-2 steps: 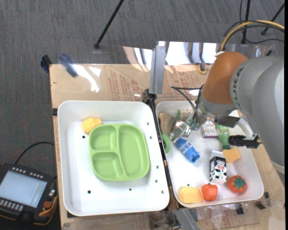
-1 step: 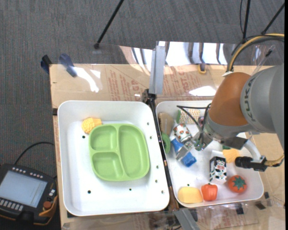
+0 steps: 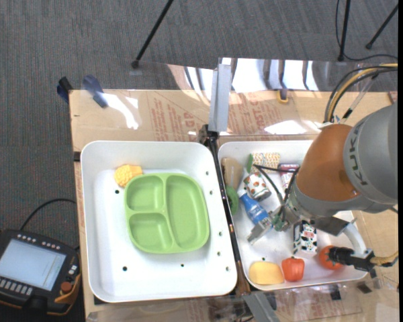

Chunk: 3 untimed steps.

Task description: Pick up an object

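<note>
Beside fingers (image 3: 263,228), blue bottle (image 3: 253,208) lying diagonal

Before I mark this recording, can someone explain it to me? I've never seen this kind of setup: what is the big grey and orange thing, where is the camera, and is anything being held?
The grey and orange shape is a robot arm, reaching in from the right. One fixed camera looks down at a slant on a bench with two shallow white bins.

The left bin holds a green divided plate and a yellow toy corn by its upper left corner.

The right bin holds small toys: a blue bottle, a yellow lemon-like piece, a red pepper, a tomato and a black and white carton.

The gripper sits low among these toys, beside the blue bottle. I see nothing between its fingers, so I would not count anything as held.
</note>
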Each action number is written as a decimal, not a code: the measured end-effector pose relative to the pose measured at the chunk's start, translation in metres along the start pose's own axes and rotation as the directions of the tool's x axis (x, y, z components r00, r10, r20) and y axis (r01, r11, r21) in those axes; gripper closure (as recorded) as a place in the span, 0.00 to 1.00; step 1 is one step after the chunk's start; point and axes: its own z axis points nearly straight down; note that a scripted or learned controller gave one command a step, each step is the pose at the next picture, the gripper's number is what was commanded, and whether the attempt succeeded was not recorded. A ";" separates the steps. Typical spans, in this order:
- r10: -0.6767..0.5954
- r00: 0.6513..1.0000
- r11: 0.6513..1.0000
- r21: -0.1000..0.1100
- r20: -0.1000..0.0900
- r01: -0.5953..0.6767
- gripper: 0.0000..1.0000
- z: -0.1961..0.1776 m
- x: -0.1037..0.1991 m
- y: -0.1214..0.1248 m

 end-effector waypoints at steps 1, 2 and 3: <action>0.166 0.986 0.986 -0.003 0.001 -0.166 0.00 -0.001 -0.030 0.055; 0.160 0.987 0.987 0.000 0.000 -0.160 1.00 -0.010 -0.029 0.055; 0.313 0.950 0.950 -0.015 0.004 -0.313 1.00 -0.171 -0.010 0.101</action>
